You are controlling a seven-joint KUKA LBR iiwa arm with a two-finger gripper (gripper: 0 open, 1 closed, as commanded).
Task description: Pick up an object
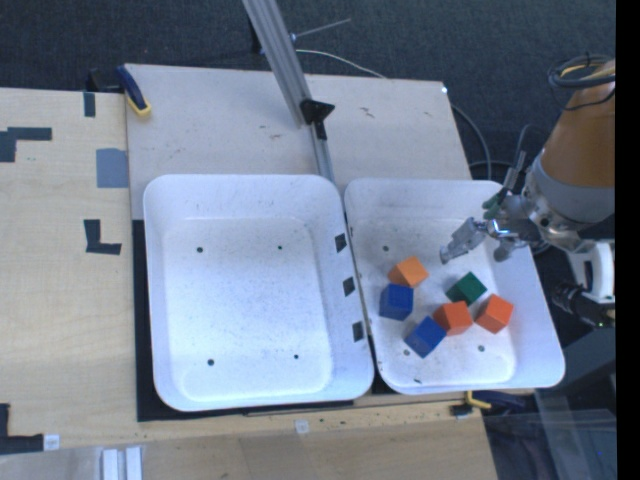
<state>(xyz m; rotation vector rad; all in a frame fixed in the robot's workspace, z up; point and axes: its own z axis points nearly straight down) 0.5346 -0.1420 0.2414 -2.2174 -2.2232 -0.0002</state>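
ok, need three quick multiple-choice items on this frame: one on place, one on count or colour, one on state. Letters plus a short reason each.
1. Which bin holds the blocks?
A. the left bin
B. the right bin
C. both bins

2. How many blue blocks are there?
A. one
B. two
C. four

3. What is the tool doing?
A. hanging above the blocks with nothing between its fingers
B. carrying a green block
C. resting in the left bin

Answers:
1. B: all six blocks lie in the right bin.
2. B: one blue block sits beside the orange block, and a second blue block lies nearer the front.
3. A: the tool sits over the right bin with open fingers holding nothing; the green block lies on the bin floor.
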